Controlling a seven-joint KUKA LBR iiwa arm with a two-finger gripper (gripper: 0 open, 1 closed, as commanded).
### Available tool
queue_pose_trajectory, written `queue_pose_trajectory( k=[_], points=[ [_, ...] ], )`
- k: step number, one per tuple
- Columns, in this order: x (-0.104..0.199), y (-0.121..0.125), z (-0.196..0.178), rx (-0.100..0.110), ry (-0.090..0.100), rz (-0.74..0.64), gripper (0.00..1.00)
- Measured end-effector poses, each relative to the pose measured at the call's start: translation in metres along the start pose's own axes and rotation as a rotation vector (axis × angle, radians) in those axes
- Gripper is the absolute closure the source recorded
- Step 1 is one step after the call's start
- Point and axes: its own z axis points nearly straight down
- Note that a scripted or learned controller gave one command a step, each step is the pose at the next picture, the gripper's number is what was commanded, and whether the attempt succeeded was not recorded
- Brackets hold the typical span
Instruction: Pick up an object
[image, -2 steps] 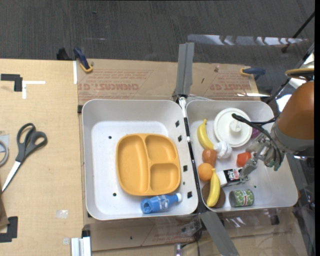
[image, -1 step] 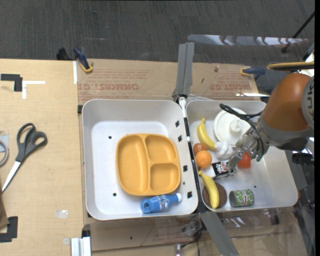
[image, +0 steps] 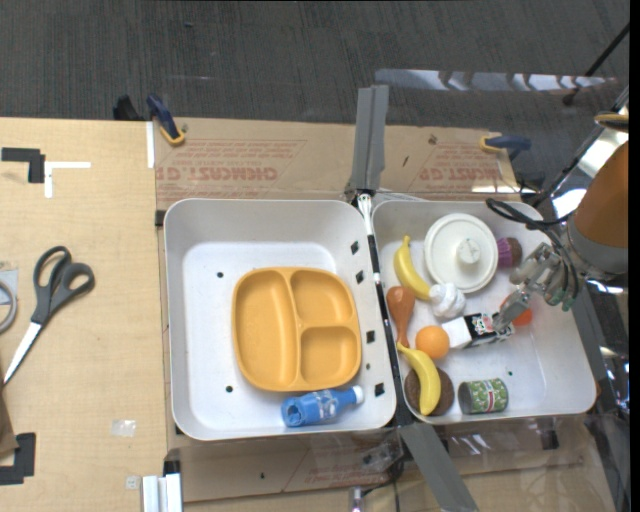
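Observation:
My gripper (image: 512, 308) reaches in from the right and hangs low over the right bin (image: 560, 375), near its middle right. Just below and left of it lies a small white and black object (image: 472, 328), with a small red piece (image: 523, 318) close against the gripper. Nearby are an orange (image: 432, 341), a white round lidded bowl (image: 461, 252), two bananas (image: 407, 270) (image: 426, 378), a green can (image: 485, 396) and a purple item (image: 510, 249). I see nothing clearly held.
The left bin (image: 190, 300) holds a yellow divided plate (image: 297, 328) and a blue bottle (image: 320, 405). Scissors (image: 48, 290) lie on the wooden bench to the left. A brown-orange item (image: 400, 305) and a small white piece (image: 446, 298) sit by the bins' divider.

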Motion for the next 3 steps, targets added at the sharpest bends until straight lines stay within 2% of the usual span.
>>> queue_pose_trajectory(
  k=[1,2,3],
  points=[
    [-0.013,0.007,0.001,0.006,0.008,0.066,0.00],
    [-0.015,0.045,0.012,0.012,0.018,0.234,0.00],
    [0.060,0.066,0.014,0.018,0.024,0.398,0.00]
  ],
)
